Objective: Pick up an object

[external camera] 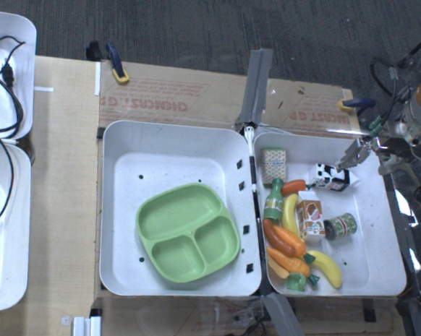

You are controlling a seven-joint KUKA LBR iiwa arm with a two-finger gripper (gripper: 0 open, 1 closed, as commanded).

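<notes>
Two shallow white bins sit side by side on the bench. Near edge of the right bin (pixel 376 282): a yellow banana (pixel 328 268), two toy carrots (pixel 285 249) lying across each other, and a second banana (pixel 289 213) upright beside them. Middle: a small juice carton (pixel 309 219), touching the second banana, and a green-labelled can (pixel 341 226) on its side just beside it. Left wall: a green bottle (pixel 273 201). Far edge: a pale biscuit packet (pixel 274 163) and a black-and-white cow toy (pixel 331 178). Left bin (pixel 114 192): a green divided plate (pixel 187 232), nothing on it. Gripper (pixel 358 155): over the right bin's far right corner, just beyond the cow toy, holding nothing; whether its fingers are apart or together cannot be told. Risk, as a judgement: the items along the left side crowd and overlap, so a descent there may wedge fingers against neighbours or lift nothing; the can may roll away. Hard to make out: the wrist is cut off at the right and tangled with cables.
</notes>
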